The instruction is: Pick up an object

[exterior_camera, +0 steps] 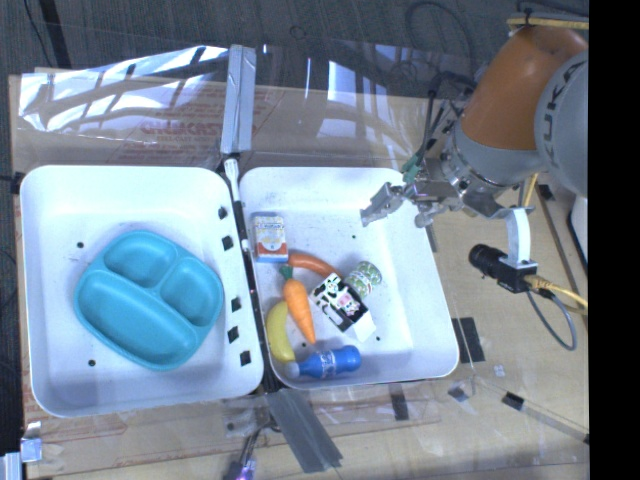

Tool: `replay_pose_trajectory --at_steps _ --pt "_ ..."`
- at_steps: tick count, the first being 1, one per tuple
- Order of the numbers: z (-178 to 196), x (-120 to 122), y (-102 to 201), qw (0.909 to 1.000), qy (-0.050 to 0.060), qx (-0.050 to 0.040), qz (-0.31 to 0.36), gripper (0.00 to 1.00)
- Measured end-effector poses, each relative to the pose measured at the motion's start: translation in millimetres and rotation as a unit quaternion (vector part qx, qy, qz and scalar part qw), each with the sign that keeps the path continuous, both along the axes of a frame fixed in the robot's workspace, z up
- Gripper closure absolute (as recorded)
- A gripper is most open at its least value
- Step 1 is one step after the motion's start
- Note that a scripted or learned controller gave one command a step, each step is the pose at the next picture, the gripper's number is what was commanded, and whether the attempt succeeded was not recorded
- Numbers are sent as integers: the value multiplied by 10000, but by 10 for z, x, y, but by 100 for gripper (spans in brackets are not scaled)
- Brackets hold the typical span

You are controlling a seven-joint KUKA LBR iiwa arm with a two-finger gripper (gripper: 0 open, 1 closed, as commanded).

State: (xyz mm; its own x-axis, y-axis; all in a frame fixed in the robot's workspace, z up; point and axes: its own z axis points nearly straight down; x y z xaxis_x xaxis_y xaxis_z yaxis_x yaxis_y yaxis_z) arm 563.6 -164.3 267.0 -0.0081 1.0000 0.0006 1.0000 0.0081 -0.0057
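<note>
We find the grey two-finger jaws of the arm [392,204] hovering above the upper right part of the right shallow white plastic bin [420,338]; whether the jaws stand apart or together we cannot tell.

No object sits between them. The candidates lie lower in that bin, packed close:
- a small orange-and-white carton [269,236];
- an orange plastic carrot [299,310];
- a yellow plastic banana [279,332];
- a black-and-white patterned box [339,302];
- a blue bottle [327,363].

We judge the main risks as follows. The crowding may cause the jaws to strike a neighbour or clamp two items. The rounded carrot and banana may slip out.

The left bin [40,368] holds a blue three-section plate [150,300].
</note>
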Motion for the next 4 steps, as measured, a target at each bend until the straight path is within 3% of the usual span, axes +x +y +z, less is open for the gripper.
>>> replay_pose_trajectory --at_steps 1,2,3,4 --pt "-1204 -242 653 9989 11 0 -476 0" --pt "-1623 -240 656 9991 -172 -55 380 0" --pt "-1735 -459 662 9999 -37 5 -150 0" --pt "-1641 -454 662 9999 -30 1 -120 100"
